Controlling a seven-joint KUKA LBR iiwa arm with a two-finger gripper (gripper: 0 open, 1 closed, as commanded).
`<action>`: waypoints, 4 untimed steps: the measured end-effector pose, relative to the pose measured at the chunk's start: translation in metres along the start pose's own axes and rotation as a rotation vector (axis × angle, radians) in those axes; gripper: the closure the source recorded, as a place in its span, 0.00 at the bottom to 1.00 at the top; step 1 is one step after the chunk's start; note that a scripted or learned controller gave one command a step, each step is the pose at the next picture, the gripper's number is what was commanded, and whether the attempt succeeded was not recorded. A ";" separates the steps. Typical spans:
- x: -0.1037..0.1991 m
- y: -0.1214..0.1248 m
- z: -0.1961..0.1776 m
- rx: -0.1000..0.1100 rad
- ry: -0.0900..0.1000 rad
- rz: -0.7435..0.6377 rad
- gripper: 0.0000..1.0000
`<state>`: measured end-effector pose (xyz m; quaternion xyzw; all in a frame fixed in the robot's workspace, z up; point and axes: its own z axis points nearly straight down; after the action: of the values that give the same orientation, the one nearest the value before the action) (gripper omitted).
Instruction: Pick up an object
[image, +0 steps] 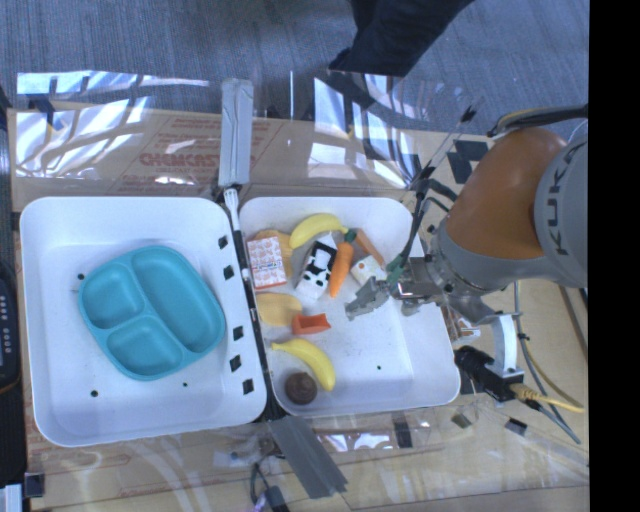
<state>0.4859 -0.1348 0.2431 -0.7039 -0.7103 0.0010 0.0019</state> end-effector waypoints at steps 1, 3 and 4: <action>0.027 0.007 0.139 0.009 0.002 -0.012 0.00; 0.008 -0.007 0.142 -0.001 0.001 -0.110 1.00; 0.060 0.025 -0.095 -0.012 -0.003 -0.142 1.00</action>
<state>0.5106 -0.0752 0.3379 -0.6518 -0.7584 -0.0025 -0.0033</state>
